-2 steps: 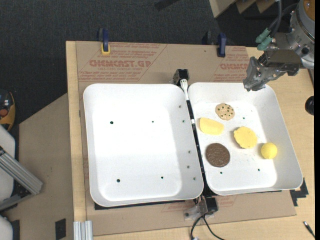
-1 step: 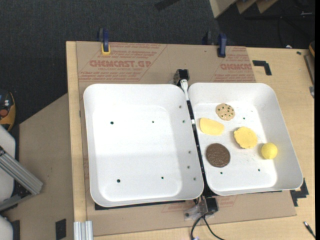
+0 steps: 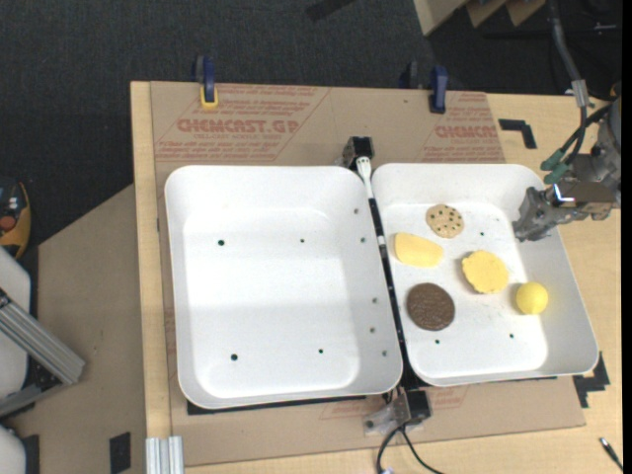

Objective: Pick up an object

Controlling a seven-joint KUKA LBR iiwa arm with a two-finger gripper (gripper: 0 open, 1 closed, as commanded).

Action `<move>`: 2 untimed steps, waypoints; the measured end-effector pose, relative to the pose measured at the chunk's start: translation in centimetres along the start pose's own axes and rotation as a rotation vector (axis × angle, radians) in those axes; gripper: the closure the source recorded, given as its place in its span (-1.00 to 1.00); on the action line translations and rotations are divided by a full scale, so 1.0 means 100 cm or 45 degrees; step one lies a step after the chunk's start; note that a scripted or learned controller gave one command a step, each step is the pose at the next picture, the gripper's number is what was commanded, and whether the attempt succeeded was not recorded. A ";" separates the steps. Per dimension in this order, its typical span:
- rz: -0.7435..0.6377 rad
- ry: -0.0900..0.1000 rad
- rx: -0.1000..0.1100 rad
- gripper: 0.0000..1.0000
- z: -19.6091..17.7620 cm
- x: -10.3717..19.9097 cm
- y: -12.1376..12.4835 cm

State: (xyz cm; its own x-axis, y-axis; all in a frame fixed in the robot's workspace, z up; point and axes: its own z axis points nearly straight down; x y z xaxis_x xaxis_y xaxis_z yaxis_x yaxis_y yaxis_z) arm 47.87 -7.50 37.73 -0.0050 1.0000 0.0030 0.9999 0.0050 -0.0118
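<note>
Rightward, gripper (image 3: 536, 215) over right bin's (image 3: 553, 354) edge, finger state unclear; yellow wedge (image 3: 418, 251) long axis left-right.

— What carries everything here?

— A bench (image 3: 148, 294) topped with a brown board printed in red lettering, held at its far edge by two blue clamps (image 3: 206, 75).

— And what lies directly on it?

— Two shallow white bins, side by side and touching along their inner edges. The left bin (image 3: 188, 265) takes up the middle of the board; the right bin (image 3: 563, 349) sits toward the right edge. A small black fitting (image 3: 359, 150) sits at the far end of the seam between them, another at the near end with a cable.
</note>
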 end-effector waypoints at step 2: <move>0.014 -0.011 -0.026 1.00 0.058 -0.022 0.066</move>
State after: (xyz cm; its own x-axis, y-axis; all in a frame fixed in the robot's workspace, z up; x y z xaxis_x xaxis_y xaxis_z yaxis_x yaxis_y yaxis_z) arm 54.45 -9.60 31.84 0.0059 1.0000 -0.0053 0.9999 -0.0059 0.0091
